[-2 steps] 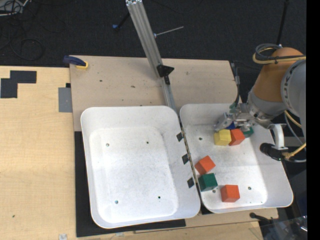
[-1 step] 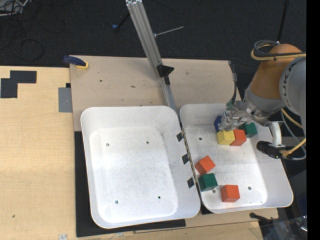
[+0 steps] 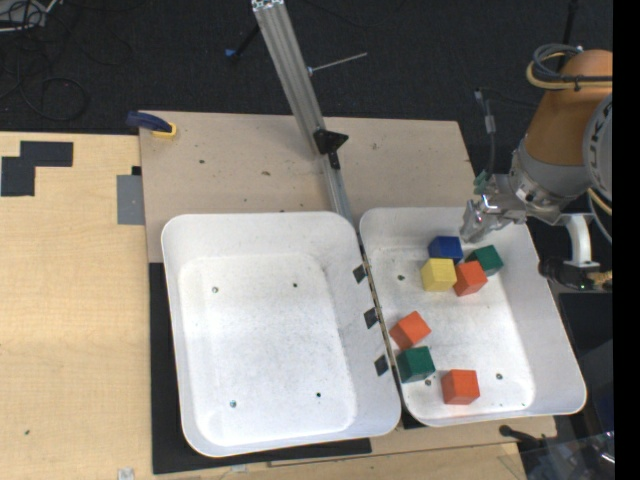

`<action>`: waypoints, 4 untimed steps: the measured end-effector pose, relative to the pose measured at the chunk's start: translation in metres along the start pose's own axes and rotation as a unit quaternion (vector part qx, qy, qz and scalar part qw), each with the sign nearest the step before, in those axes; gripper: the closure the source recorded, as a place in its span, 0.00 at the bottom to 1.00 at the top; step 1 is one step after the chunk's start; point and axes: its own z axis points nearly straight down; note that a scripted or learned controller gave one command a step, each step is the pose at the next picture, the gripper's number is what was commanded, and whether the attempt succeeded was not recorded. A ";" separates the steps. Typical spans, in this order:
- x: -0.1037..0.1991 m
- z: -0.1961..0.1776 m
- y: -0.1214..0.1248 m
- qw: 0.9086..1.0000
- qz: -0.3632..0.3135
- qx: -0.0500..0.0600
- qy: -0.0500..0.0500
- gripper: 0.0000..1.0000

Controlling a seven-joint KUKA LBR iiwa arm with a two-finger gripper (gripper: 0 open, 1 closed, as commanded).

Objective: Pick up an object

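The gripper [image 3: 478,220] hangs over the far part of the right bin [image 3: 545,368], just beyond the blue cube [image 3: 446,248] and a little to its right. Whether it is spread or closed cannot be told from this slanted view; nothing is seen between its tips. The arm [image 3: 560,128] reaches in from the right, its orange band above the grey wrist.

All the blocks lie in the right bin, and the blue cube serves as the landmark. Touching its near side is the yellow cube [image 3: 437,274]. Just right of the yellow one, and nearer than the blue cube, sits a red cube [image 3: 470,278]. A green cube [image 3: 488,259] lies right of the blue cube, touching the red one. These four form a tight cluster under the gripper.

Well nearer than the blue cube and slightly left, by the bin's left wall, is an orange cube [image 3: 410,329]. Just nearer again is a second green cube [image 3: 416,364]. A second red cube [image 3: 460,386] lies nearest the front, almost straight in front of the blue cube.

The left bin [image 3: 190,238] lies well left of the blue cube. A slanted metal rail [image 3: 295,78] rises beyond both bins, up and left of the cube.
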 end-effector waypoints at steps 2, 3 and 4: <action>0.050 -0.054 0.005 1.000 -0.001 0.002 0.001 1.00; 0.104 -0.042 0.010 1.000 -0.001 0.004 0.001 1.00; 0.158 -0.031 0.012 1.000 -0.001 0.005 0.002 1.00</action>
